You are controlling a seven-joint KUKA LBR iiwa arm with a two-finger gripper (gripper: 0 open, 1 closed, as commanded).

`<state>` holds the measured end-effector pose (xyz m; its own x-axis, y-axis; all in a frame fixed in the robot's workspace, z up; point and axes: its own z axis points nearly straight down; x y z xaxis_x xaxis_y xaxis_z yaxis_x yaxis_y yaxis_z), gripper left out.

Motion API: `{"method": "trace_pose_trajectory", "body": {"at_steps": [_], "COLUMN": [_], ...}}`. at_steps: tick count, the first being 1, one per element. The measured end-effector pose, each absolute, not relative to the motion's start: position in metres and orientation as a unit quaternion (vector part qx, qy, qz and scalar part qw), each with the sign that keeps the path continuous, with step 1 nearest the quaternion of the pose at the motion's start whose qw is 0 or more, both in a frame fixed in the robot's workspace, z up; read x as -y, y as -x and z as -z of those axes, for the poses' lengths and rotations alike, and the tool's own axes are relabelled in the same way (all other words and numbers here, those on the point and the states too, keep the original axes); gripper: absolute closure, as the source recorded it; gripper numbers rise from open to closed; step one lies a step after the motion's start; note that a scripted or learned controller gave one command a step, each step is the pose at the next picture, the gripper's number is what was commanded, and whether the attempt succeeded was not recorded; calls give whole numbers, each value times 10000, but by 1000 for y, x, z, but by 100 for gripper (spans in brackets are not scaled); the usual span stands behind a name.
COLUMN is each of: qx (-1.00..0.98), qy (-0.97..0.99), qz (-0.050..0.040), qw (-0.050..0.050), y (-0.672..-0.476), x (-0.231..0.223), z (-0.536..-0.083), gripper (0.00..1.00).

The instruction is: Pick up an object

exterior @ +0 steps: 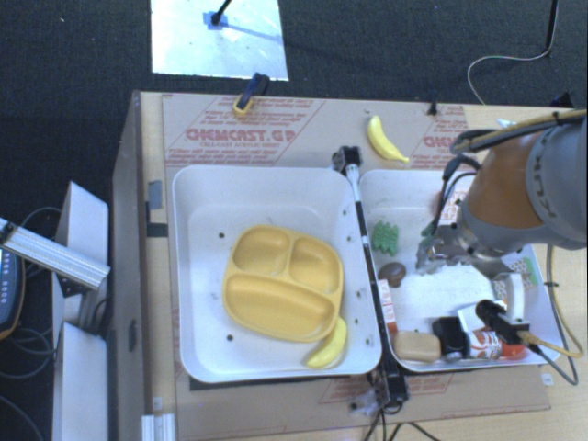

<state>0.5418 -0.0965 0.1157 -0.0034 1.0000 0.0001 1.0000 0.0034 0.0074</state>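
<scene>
1. The gripper (432, 254) hangs low in the right bin (404, 184); whether it is released or clenched, I cannot tell.
2. A green toy (385, 238) lies just to its left; a brown round object (392, 272) sits lower left, near.
3. The yellow divided plate (281, 282) and a banana (329, 346) lie well left, in the left bin (197, 246).

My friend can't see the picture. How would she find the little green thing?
Look at the right bin, the one the arm reaches over. The green toy lies by its left wall, just above a small brown round object. It is the one green, bumpy-edged thing in that bin.
</scene>
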Motion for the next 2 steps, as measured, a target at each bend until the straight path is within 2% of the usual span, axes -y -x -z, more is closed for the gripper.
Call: {"method": "trace_pose_trajectory", "body": {"at_steps": [1,2], "qx": [-7090,-7087], "qy": [-7052,-7055], "qz": [-20,-13], "qw": [5,15], "y": [-540,-537], "x": [5,12], "z": [-185,-252], "gripper": [100,100]}}
